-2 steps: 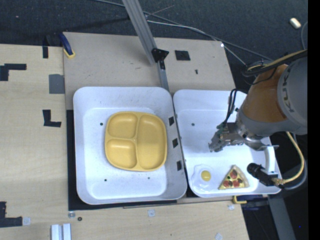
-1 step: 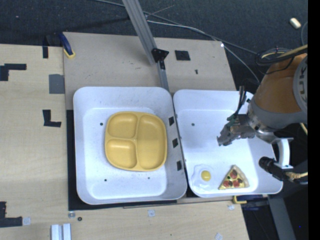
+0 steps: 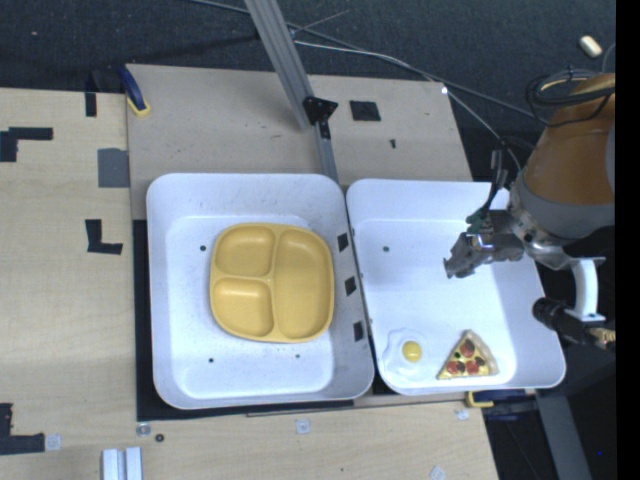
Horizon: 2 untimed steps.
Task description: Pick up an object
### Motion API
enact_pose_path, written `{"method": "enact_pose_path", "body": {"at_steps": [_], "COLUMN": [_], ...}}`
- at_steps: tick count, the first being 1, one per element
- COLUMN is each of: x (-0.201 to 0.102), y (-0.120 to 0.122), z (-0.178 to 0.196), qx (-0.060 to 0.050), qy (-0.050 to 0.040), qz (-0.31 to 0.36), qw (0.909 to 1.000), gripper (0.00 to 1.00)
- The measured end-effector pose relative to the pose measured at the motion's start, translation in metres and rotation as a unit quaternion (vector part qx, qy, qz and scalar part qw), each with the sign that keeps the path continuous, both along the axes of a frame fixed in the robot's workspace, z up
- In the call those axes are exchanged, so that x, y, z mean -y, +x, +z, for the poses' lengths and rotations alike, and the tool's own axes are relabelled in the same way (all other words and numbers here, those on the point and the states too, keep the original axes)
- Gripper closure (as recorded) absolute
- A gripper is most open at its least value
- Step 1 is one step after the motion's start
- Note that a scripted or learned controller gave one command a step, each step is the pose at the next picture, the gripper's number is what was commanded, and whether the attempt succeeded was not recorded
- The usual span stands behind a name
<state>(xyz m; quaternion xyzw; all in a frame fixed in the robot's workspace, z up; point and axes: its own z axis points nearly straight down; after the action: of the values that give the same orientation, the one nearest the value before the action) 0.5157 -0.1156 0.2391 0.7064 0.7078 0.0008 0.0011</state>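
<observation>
In the right bin (image 3: 420, 203), near its front edge, lie a toy fried egg (image 3: 405, 351) and a toy pizza slice (image 3: 468, 357) side by side. My gripper (image 3: 462, 262) hangs over the middle-right part of that bin, above and behind the pizza slice, with nothing visible between its fingers. The grey arm with its orange band comes in from the right edge. The left bin (image 3: 175, 298) holds a yellow divided plate (image 3: 271, 282) at its centre.
A metal pole (image 3: 285, 53) slants down to the gap between the bins. Black clips sit on the divider between bins. Cables run over the dark floor behind the bench. Black tape marks dot the wooden bench at left.
</observation>
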Motion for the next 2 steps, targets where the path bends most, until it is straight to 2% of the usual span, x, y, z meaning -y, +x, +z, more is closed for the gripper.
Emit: {"method": "enact_pose_path", "body": {"at_steps": [1,2], "x": [0.0,-0.054], "y": [0.001,-0.012], "z": [0.048,0.043], "qx": [0.001,-0.003], "qy": [-0.0002,0.0008], "qz": [0.0,0.002], "qw": [1.0,1.0], "gripper": [1.0,1.0]}}
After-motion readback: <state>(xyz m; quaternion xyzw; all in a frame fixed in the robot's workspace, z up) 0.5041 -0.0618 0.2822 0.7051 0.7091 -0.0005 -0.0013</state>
